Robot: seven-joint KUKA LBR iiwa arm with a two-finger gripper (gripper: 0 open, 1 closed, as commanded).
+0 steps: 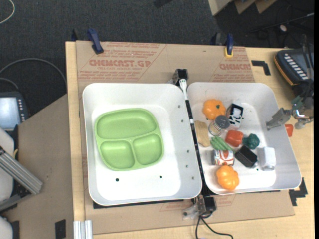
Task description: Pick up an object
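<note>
Here's the end effector coming into frame at the far right edge, grey metal, low and reaching leftward. One grey finger juts out ahead of the rest. Behind it the wrist runs straight off the edge, so little of the arm is visible.

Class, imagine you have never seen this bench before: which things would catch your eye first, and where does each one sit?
The light green divided tray stands out first, lying alone in the left bin. Next comes the colourful clutter in the right bin: an orange pumpkin-like toy near the top, another orange toy at the bottom, a red and white can between them. The gripper hangs over that bin's right edge.
</note>
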